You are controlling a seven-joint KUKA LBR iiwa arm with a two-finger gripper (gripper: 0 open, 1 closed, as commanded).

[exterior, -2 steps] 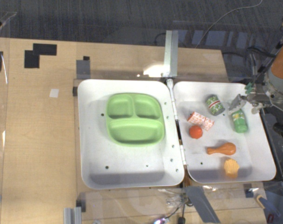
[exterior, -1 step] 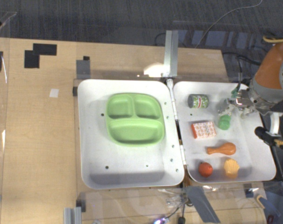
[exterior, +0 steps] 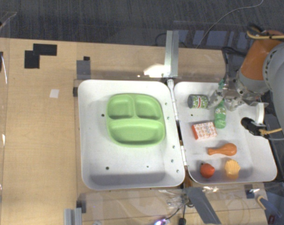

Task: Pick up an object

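Observation:
The right bin [exterior: 264, 146] holds several small objects. A green bottle [exterior: 220, 118] stands near its back middle, with a green-labelled can [exterior: 197, 101] lying to its left. In front of them lie a red and white box [exterior: 204, 130], an orange drumstick-shaped toy [exterior: 222, 150], a red tomato [exterior: 207, 170] and a yellow piece [exterior: 232, 168]. My gripper [exterior: 223, 99] hangs low over the back of this bin, right above the bottle's top and just right of the can. Nothing shows as lifted.
The left bin [exterior: 93, 139] carries a green divided plate [exterior: 135, 118]. A metal post [exterior: 172, 55] stands behind the seam between the bins. The grey arm with its orange band [exterior: 254, 62] comes in over the right bin's back right corner.

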